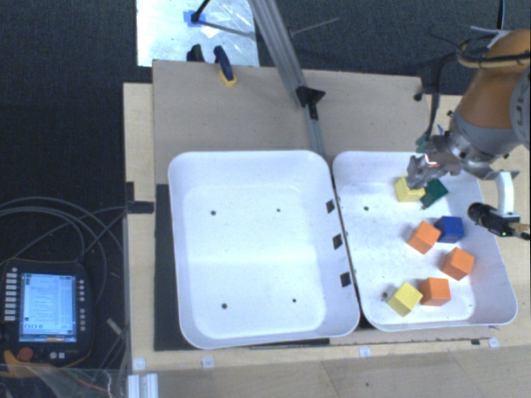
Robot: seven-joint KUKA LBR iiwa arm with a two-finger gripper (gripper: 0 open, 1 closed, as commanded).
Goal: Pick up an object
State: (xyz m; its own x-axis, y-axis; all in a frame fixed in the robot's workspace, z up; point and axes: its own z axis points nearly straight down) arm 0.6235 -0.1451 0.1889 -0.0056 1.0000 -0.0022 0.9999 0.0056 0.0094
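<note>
Gripper (pixel 421 172) low over the right bin (pixel 365 301) near its far rim, finger state impossible to tell, right above a yellow block (pixel 406 191) touching a green block (pixel 435 192); open white floor left of the yellow block toward the bin's inner wall.

Dark carpet floor (pixel 66 73) around a tan bench (pixel 249 106), control pendant (pixel 46 309) at left.

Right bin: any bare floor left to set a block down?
Right bin: bare along its left side, beside the divider, from the top-left corner down to the lower yellow block. Crowded on the right: orange, blue and green blocks, with the tool over the upper yellow block.
</note>
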